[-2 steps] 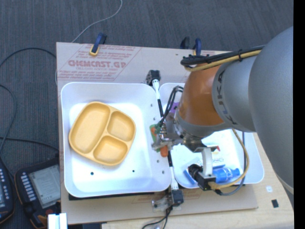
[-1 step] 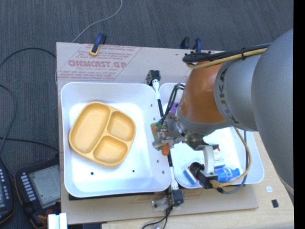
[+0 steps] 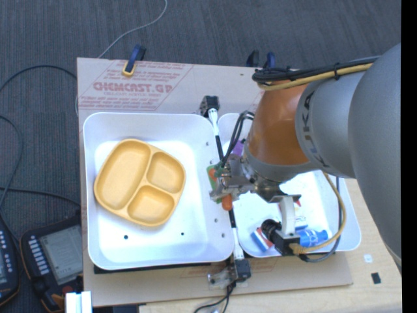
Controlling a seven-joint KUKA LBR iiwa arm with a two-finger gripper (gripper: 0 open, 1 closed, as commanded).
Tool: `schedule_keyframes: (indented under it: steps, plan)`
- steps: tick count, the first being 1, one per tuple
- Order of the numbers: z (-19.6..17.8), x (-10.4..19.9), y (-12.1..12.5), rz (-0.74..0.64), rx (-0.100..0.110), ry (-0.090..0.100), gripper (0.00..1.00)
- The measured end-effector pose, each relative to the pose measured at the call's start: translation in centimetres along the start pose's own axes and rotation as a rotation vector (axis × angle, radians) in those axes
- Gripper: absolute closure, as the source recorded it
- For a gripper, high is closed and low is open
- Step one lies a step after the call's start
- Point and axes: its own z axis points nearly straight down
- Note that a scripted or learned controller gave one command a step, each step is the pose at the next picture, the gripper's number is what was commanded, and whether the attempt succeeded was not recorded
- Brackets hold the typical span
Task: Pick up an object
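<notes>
1. Lower right of the frame: the right bin (image 3: 328, 197) rests on the bench (image 3: 313, 280). A blue and white thing (image 3: 311, 236) and a red and white thing (image 3: 259, 241) lie loose near its bottom edge, close together. Both are small and free of the wall, so they are judged the likelier picks.

2. Centre of the frame: the hand (image 3: 225, 189) hangs at the ridge where the two bins meet, above and left of those two things and apart from them. Nothing is seen gripped in it. The view does not show whether the hand is apart or together. The arm (image 3: 326, 122) covers most of the right bin, so anything under it is hidden.

3. Left of centre: the left bin (image 3: 130, 248) holds a yellow divided plate (image 3: 140, 181), lying flat and upright. Its broad, low rim is judged awkward to grip.

4. Upper left: a lettered sheet (image 3: 130, 87) lies behind the bins, held by a blue clamp (image 3: 135, 59).
</notes>
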Motion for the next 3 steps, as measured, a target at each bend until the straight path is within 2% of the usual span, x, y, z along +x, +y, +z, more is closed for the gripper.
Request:
schedule_keyframes:
  steps: [3]
  plan:
    - [-2.9, 0.1, 0.3, -0.004, -0.001, 0.001, 1.0]
